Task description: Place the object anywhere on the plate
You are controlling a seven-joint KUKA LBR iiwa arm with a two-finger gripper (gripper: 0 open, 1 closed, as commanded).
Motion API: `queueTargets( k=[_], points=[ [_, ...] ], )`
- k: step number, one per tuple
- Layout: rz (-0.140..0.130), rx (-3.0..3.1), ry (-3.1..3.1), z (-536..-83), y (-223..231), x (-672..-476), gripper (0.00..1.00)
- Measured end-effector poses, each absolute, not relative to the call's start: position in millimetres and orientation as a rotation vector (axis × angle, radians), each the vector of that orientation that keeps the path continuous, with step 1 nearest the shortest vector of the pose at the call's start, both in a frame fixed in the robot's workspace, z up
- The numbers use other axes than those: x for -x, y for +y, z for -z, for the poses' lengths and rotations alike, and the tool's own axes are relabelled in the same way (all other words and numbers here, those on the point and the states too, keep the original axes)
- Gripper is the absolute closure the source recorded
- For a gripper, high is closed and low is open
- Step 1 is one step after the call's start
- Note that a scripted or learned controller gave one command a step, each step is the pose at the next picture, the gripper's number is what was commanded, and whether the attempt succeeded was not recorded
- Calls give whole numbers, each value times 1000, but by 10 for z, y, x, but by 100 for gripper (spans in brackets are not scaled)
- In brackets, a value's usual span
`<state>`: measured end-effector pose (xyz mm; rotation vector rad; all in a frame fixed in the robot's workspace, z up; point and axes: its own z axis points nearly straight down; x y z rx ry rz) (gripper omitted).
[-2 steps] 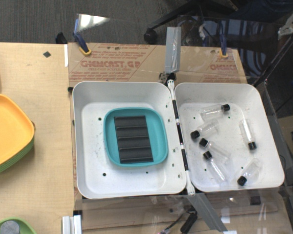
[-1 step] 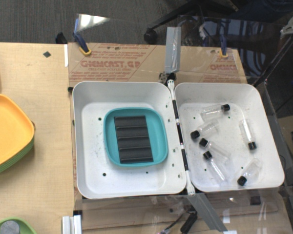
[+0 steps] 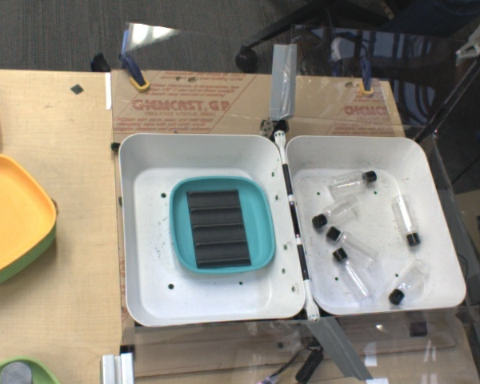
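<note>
The clear vials (image 3: 402, 214) are left loose in the right bin (image 3: 432, 182) for picking, the teal plate (image 3: 262, 230) is centred in the left bin (image 3: 144, 278) as target, and the gripper's state cannot be told.

Even, bright overhead light, soft faint shadows inside the white bins (image 3: 136, 214), glare on a reflective strip (image 3: 150, 33) at top, slightly soft focus throughout

A single fixed camera looks down from above the bench at a slant, set far enough back to take in both the left bin (image 3: 136, 238) and the right bin (image 3: 432, 214) whole. Its far edge reaches carpeted floor (image 3: 80, 14), its left edge stacked yellow dishes (image 3: 12, 214).
</note>
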<state>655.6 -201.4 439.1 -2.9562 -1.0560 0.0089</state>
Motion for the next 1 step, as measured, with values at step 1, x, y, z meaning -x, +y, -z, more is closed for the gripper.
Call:
queueTargets(
  k=[1],
  points=[
    [-7, 3002, -919, -4394, -2108, -6538, 0]
  ],
)
